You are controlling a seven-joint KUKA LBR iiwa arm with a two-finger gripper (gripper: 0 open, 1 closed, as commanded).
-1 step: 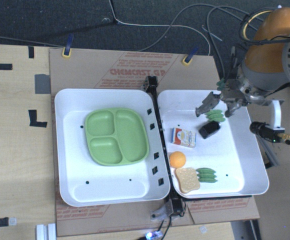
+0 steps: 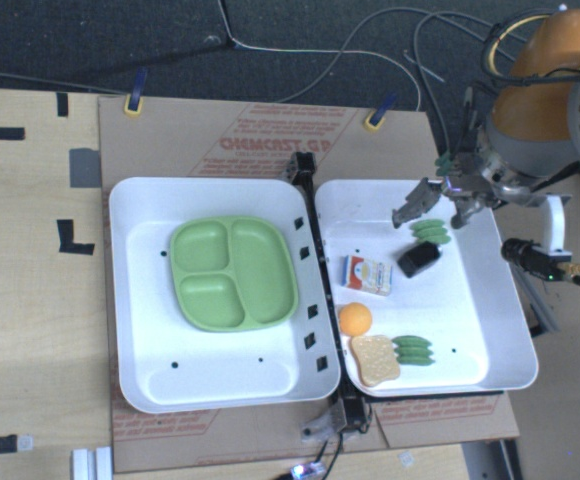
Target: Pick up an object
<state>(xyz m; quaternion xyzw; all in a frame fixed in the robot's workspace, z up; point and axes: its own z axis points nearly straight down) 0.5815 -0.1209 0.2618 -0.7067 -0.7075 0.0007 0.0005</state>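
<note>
Claw (image 2: 437, 204), fingers spread wide and holding nothing, hovers over the right white bin (image 2: 490, 353), just above a green pea pod (image 2: 431, 231).

Green plate (image 2: 235, 273), white bins (image 2: 210, 388), orange ball (image 2: 355, 319), black block (image 2: 419, 259).

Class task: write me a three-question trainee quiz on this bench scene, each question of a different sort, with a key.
1. True or false: the green divided plastic plate lies in the left white bin.
2. What touches the slice of toast? A) small milk carton B) green pea pod C) black block
3. Fill in: the orange ball lies in the ___ white bin.

Key: 1 true; 2 B; 3 right.
</note>
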